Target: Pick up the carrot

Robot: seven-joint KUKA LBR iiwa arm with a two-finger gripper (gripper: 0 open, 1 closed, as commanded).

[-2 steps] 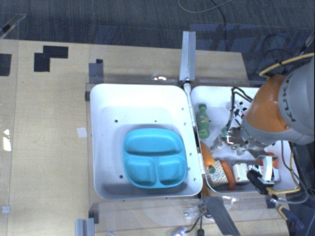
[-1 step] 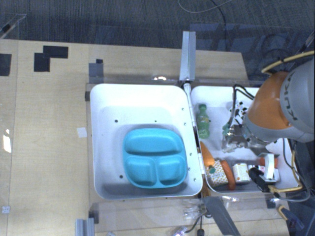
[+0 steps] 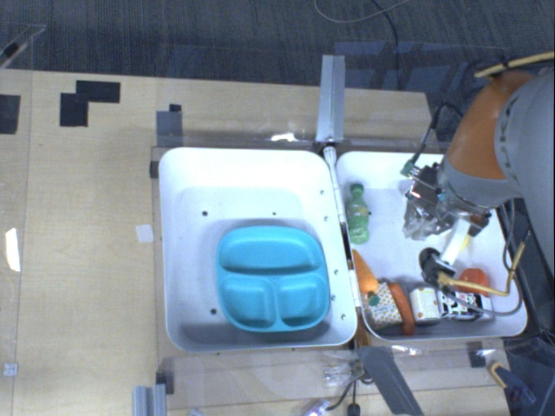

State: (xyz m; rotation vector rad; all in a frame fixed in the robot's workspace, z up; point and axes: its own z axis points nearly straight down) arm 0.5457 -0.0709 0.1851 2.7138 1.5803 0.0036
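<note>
Carrot (image 3: 365, 273) leans against the right bin's (image 3: 512, 323) left wall, while the tool (image 3: 424, 219) hovers nearby, its grip state impossible to tell.

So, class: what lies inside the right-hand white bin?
The right bin holds a green bottle by its left wall, a carrot below that, and a cluster of small packets along the near edge. The gripper hangs over the middle, covering whatever lies beneath it.

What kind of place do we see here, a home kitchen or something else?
Probably a robot test bench in a lab, not a kitchen: two white bins side by side on a wooden bench, a grey and orange robot arm reaching in, and loose cables on the carpet.
</note>
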